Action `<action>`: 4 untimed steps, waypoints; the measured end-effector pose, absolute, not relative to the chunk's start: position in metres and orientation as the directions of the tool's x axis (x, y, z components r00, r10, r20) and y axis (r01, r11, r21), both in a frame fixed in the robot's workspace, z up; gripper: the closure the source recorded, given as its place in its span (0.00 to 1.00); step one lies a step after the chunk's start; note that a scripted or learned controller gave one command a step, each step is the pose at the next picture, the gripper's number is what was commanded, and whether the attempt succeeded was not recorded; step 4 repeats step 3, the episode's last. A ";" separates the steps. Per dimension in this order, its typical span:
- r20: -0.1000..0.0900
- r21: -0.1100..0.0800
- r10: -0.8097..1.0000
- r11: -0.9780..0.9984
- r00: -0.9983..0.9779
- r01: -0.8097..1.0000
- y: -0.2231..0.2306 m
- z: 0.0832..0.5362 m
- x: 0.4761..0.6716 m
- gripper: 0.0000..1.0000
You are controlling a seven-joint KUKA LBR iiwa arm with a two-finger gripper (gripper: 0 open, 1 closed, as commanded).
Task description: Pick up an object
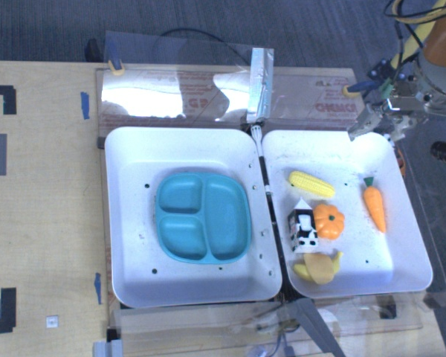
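the gripper (pixel 375 121) hovers above the right bin's (pixel 412 262) far corner, jaws perhaps apart, nothing between them; approach step, next descending onto the carrot (pixel 375 207).

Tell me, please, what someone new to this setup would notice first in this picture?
Most likely the blue tray, sitting in the middle of the left bin. Next, the bright toys in the right bin: a corn cob, a carrot, and a pumpkin touching a small cow and a yellow piece. The pincer sits at that bin's far right corner.
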State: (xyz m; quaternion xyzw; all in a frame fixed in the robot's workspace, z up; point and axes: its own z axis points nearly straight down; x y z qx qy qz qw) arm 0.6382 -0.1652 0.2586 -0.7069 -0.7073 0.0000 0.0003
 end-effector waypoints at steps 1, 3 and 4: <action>0.008 -0.008 0.999 0.047 -0.047 0.999 -0.211 0.112 0.597 0.00; -0.003 0.015 1.000 0.029 -0.029 0.999 -0.172 0.265 0.632 1.00; -0.003 0.015 1.000 0.029 -0.029 0.999 -0.172 0.265 0.632 1.00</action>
